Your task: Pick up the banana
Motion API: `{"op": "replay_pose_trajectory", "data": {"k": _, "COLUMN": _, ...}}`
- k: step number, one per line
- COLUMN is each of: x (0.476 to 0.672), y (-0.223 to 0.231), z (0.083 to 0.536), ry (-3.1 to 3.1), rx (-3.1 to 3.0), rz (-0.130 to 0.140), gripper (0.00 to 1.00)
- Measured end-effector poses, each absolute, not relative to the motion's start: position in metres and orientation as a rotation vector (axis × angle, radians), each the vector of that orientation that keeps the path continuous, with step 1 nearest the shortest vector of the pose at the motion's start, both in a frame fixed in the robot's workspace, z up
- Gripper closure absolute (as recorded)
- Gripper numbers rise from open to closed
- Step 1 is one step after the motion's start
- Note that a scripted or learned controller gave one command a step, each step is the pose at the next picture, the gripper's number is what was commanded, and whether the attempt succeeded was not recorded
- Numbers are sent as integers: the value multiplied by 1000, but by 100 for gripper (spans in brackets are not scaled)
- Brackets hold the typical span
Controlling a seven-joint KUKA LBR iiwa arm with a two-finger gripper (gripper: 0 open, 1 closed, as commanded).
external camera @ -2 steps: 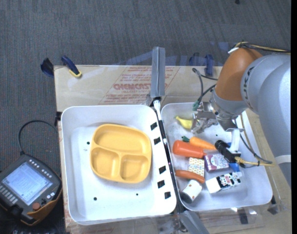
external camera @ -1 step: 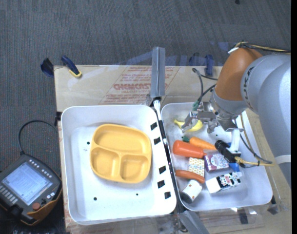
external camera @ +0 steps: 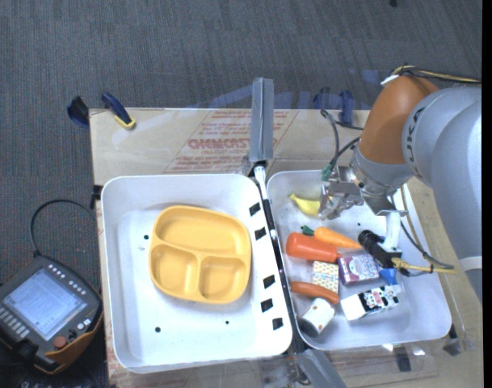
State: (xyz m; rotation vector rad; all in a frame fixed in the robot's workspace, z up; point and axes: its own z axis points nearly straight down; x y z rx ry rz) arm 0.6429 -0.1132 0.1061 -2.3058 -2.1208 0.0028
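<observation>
You see the pincer (external camera: 336,203) low in the right bin (external camera: 427,314), at the banana's (external camera: 304,205) right end; whether its jaws are wide or narrow, you cannot tell. The banana lies in that bin's upper left corner, above the carrot (external camera: 334,238) and an orange bottle (external camera: 312,247). The left bin (external camera: 124,297) on the worktop (external camera: 165,140) holds a yellow divided plate (external camera: 199,253).

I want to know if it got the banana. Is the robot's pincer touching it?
Cannot tell. In the camera view the pincer overlaps the banana's right end in the right bin, but no contact or gap shows plainly.
</observation>
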Motion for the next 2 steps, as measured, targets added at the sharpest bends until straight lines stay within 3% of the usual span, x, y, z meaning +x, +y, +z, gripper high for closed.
{"op": "replay_pose_trajectory", "data": {"k": 1, "x": 643, "y": -113, "z": 106, "ry": -2121, "rx": -2306, "rz": 3, "gripper": 0}}
{"op": "replay_pose_trajectory", "data": {"k": 2, "x": 644, "y": -112, "z": 87, "ry": -2146, "rx": -2290, "rz": 2, "gripper": 0}}
